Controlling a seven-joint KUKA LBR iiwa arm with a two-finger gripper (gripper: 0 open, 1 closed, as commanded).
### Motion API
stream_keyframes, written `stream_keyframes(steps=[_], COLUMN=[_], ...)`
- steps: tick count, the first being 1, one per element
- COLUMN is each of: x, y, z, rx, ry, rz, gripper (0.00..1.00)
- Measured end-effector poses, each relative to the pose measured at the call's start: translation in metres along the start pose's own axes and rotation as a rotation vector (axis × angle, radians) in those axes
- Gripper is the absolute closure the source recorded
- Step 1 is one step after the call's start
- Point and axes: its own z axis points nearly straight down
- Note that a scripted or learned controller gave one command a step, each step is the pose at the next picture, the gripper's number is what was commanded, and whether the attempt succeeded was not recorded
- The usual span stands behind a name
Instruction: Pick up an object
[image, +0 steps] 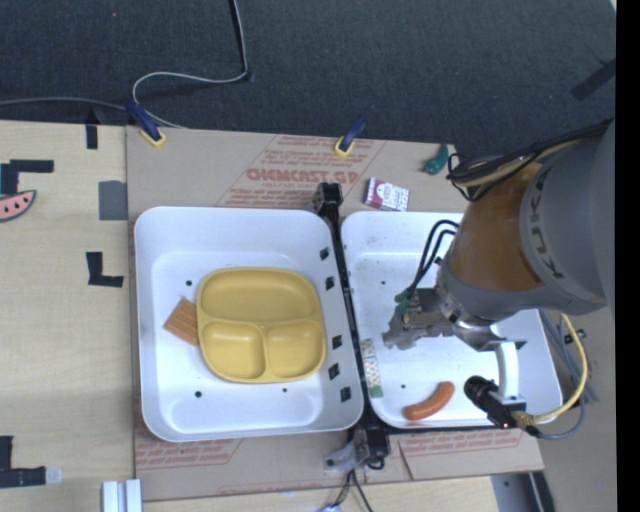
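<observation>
Arm enters from the right, orange band above the wrist, and hangs over the right bin (375, 250). Claw (405, 328) sits low over that bin's floor, near its left wall; whether it is spread or pressed together cannot be told, and nothing is seen between its tips. Sausage (429, 401) lies on the floor of the right bin near the front rim, below the claw and apart from it. Left bin (170, 235) holds a yellow divided plate (262, 323), three compartments, with a brown flat piece (183, 321) tucked under its left edge. Small red packet (385, 194) rests on the table behind the right bin.
</observation>
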Motion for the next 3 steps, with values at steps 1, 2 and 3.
stream_keyframes(steps=[1, 2, 3], x=[0.007, 0.007, 0.007], y=[0.067, 0.067, 0.067], z=[0.0, -0.009, -0.018], rx=[0.0, 0.002, 0.004], ry=[-0.001, -0.002, -0.003], rz=[0.001, 0.0, -0.001], gripper=[1.0, 1.0, 1.0])
